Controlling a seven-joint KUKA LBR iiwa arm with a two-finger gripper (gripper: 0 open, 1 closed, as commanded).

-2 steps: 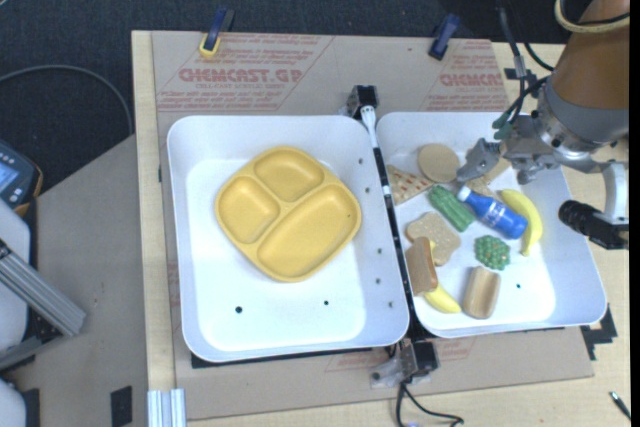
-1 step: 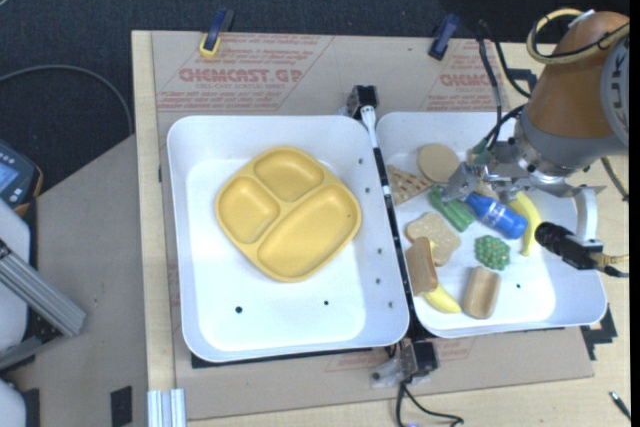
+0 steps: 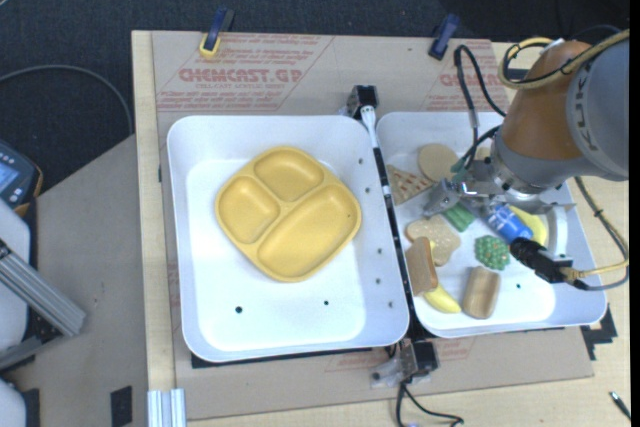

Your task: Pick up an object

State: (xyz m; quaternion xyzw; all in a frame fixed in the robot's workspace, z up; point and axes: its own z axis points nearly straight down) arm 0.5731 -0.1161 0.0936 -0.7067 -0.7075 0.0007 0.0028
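The right bin (image 3: 572,313) holds several toy foods. Among them are a round tan cookie (image 3: 436,159), a waffle piece (image 3: 405,183), a green block (image 3: 459,217), a broccoli floret (image 3: 491,251), a blue bottle (image 3: 510,223) and a brown bread roll (image 3: 480,292). My gripper (image 3: 446,199) reaches down into the middle of this bin. It sits just above the green block and beside the cookie. The grey arm with its orange band (image 3: 540,115) hides the bin's back right part.
The left bin (image 3: 200,245) carries a yellow divided plate (image 3: 288,212). In the right bin's front lie a tan bread slice (image 3: 432,237), a hotdog (image 3: 422,265) and a small banana (image 3: 441,300). Black cables (image 3: 478,95) loop behind the arm.
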